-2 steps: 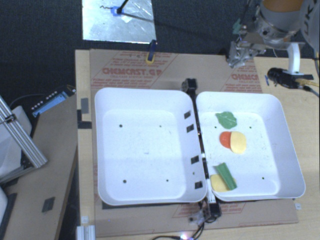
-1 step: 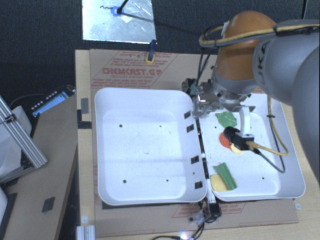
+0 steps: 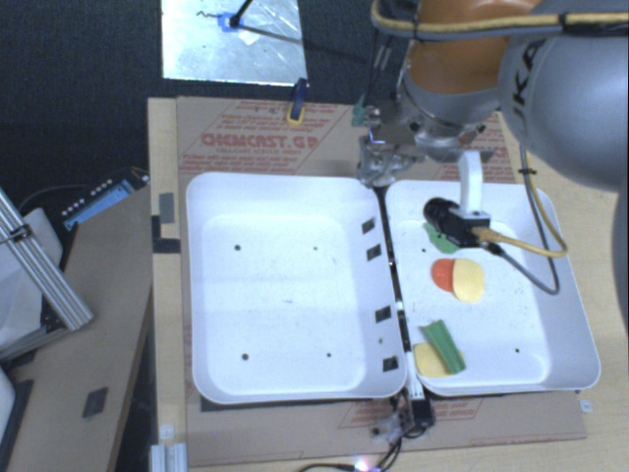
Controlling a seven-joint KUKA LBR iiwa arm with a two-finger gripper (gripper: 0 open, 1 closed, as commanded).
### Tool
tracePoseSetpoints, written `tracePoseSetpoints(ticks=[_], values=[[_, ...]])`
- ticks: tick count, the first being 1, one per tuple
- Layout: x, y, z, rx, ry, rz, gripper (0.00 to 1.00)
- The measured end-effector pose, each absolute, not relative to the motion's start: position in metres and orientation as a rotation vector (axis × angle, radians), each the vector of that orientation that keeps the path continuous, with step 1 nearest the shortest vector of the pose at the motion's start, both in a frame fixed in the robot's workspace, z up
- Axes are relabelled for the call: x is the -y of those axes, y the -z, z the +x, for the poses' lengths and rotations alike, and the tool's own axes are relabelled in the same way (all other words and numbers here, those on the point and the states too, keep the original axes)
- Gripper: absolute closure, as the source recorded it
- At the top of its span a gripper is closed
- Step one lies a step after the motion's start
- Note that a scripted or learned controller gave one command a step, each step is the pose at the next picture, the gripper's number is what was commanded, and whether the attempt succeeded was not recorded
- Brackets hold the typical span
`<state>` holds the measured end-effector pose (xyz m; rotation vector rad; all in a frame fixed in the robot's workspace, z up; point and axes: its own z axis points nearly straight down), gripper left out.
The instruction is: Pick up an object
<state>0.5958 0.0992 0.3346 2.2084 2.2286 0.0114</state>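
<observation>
The right bin (image 3: 560,332) holds several small items. A yellow piece (image 3: 471,281) lies at its middle, overlapping a red-orange disc (image 3: 442,273). Near the front left corner a green strip (image 3: 445,346) rests against another yellow piece (image 3: 428,361). A green scrap (image 3: 436,236) peeks out from under a black fitting on the arm. My gripper (image 3: 377,165) hangs at the bins' back edge, over the divider between them, apart from all these items. Nothing shows held in it. The arm's bulk hides the back of the right bin.
The left bin (image 3: 211,264) is beside the right one, with black clips along the shared divider (image 3: 383,283). A yellow cable (image 3: 526,249) loops over the right bin. A shiny metal sheet (image 3: 231,28) and a yellow-blue clip (image 3: 296,106) lie behind the bins.
</observation>
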Motion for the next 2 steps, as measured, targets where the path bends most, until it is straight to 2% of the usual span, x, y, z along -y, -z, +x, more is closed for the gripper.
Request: tracePoseSetpoints(ticks=[1,2], values=[[-0.122,-0.358,0.638,-2.225,-0.008,2.213,1.00],[-0.162,-0.405,0.670,-2.225,-0.009,2.213,1.00]])
